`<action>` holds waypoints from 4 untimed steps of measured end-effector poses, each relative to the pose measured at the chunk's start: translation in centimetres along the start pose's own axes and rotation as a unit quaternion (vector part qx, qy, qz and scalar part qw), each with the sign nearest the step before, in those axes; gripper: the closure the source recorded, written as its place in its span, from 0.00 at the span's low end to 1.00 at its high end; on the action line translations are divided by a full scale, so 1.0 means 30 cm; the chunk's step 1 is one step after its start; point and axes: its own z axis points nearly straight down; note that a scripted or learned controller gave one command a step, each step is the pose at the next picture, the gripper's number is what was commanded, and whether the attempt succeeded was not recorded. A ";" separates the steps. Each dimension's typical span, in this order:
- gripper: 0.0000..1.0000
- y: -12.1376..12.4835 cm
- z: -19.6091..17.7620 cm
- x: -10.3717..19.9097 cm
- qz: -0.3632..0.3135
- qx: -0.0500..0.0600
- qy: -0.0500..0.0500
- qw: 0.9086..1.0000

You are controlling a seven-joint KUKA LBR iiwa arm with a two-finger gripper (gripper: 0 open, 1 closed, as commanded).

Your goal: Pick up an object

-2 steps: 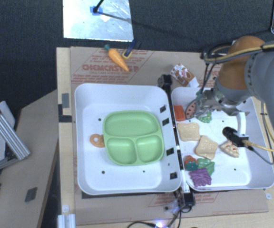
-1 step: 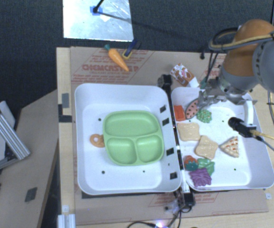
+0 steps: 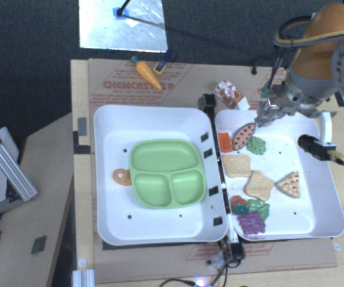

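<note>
The right bin holds several toy foods: a watermelon slice, a green broccoli piece, an orange-red block, two bread slices, a pizza wedge, a red and green vegetable cluster and purple grapes. My gripper hangs over the bin's far edge, just up and right of the watermelon slice. Nothing shows between its tips.
The left bin carries a green divided plate and a small orange ring. A toy carrot and a wrapped snack lie on the cardboard behind the bins. A black fitting with a cable juts over the right bin.
</note>
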 end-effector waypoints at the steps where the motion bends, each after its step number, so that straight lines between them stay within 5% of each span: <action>1: 1.00 -0.024 -0.034 0.163 -0.002 0.003 0.001 1.000; 3: 1.00 -0.034 0.012 0.502 -0.002 0.004 0.001 1.000; 4: 1.00 -0.059 0.017 0.575 -0.001 0.004 0.001 1.000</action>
